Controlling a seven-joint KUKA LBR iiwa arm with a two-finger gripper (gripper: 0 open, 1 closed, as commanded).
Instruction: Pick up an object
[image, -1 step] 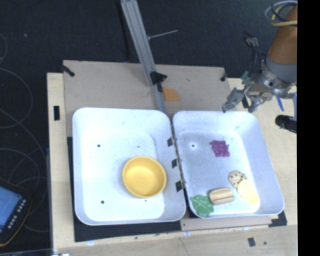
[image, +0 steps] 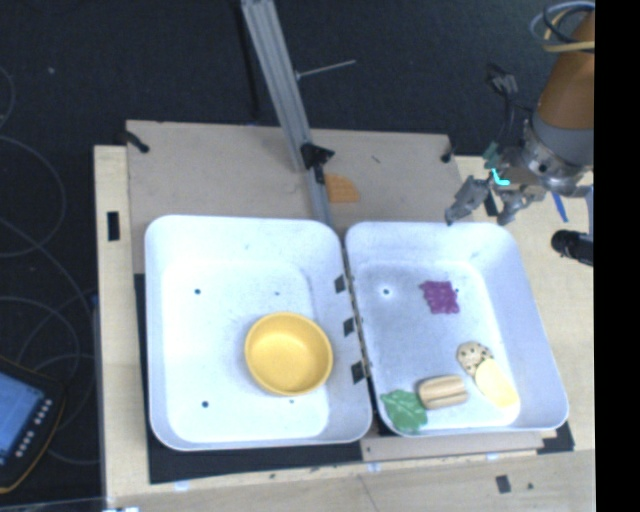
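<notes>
Two white bins sit side by side. At the left bin's six o'clock rests a yellow bowl. The right bin holds a purple scrap near centre, and toward five o'clock a spotted ball touching a pale yellow piece, a tan cylinder and a green leafy item. The gripper hangs spread and unladen over that bin's one o'clock rim.
</notes>
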